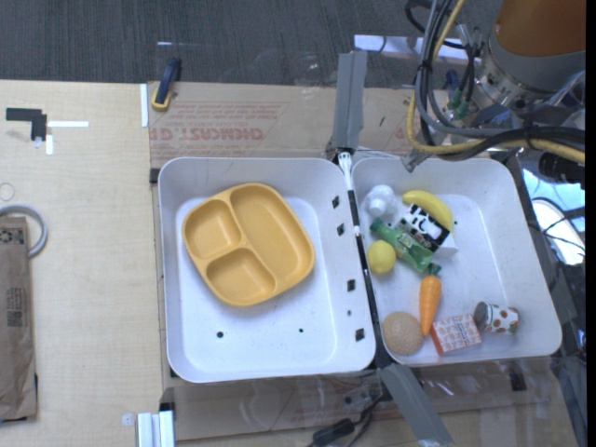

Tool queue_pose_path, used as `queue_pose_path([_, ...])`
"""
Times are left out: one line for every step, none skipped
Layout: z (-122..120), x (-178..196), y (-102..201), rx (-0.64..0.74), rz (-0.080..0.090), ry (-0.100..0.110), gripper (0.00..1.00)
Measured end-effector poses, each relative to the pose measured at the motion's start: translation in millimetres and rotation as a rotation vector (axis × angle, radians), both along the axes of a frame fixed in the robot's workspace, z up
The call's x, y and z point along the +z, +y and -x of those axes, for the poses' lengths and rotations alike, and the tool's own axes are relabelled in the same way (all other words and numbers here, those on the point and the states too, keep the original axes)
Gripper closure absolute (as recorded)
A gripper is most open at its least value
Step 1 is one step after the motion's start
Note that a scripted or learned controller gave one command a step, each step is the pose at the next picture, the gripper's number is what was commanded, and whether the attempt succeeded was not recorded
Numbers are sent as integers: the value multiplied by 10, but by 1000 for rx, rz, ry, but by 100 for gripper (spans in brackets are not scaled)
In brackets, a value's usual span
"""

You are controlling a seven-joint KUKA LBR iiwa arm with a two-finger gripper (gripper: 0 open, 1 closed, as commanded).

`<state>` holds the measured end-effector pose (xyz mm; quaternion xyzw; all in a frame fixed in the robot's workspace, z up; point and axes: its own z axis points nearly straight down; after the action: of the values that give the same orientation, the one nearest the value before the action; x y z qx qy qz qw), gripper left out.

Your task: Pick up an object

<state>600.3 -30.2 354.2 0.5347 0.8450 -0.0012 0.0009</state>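
The right bin (498,250) holds several small items: a banana (428,205), a black-and-white box (430,227), a green packet (403,243), a lemon (382,257), a carrot (428,303), a tan round lump (402,331), a red-and-white carton (456,333), a small patterned cup (496,318) on its side, and a white rounded object (379,198). My arm (535,26) hangs high over the far right corner of that bin, wrapped in cables. My gripper (484,101) is lost among the cables, well above the objects.
The left bin (186,343) holds a yellow divided plate (247,243). A hinged divider (352,240) separates the bins. A brown paper bag (14,315) lies at the left edge of the bench. A yellow-handled tool (168,84) rests beyond the bins.
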Motion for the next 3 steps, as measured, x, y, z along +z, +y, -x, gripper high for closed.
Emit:
queue_pose_path([202, -1085, -661, 183, -1, 1, 0])
queue_pose_path([901, -2513, -902, 349, -3, 1, 0])
queue_pose_path([891, -2418, -906, 346, -2, -2, 100])
